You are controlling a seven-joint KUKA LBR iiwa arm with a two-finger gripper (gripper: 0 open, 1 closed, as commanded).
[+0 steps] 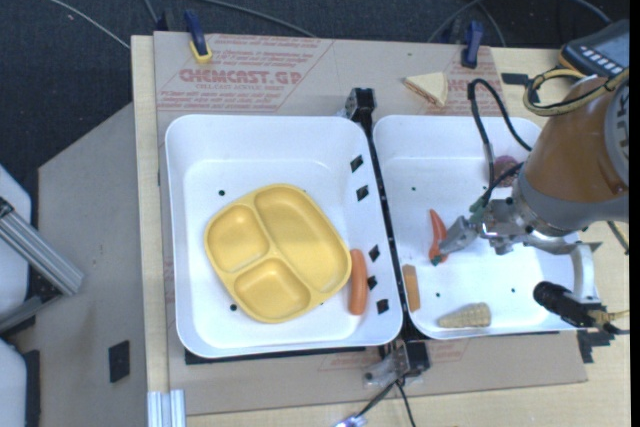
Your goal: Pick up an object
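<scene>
The arm (575, 155) reaches in from the right over the right bin (400, 150), orange band above the wrist, and the gripper (447, 243) is down low near the bin's left-centre. Right at its fingertips sits a red pepper (436, 229), slim and lying roughly upright along the bin floor. The fingers look narrow and pressed around the pepper's lower end, so it appears gripped, though the pepper is at floor level, not raised.

Near the bin's front-left corner, an orange carrot (410, 286) lies close to the left wall. Along the front edge, a tan cone (465, 317) lies on its side. Something pinkish (505, 162) peeks out beside the arm towards the back.

Over in the left bin (185, 215), a yellow tray (277, 252) with three compartments sits in the middle, tilted on a diagonal. A second carrot (357, 280) lies just beside its right edge, near the bin's right wall.
</scene>
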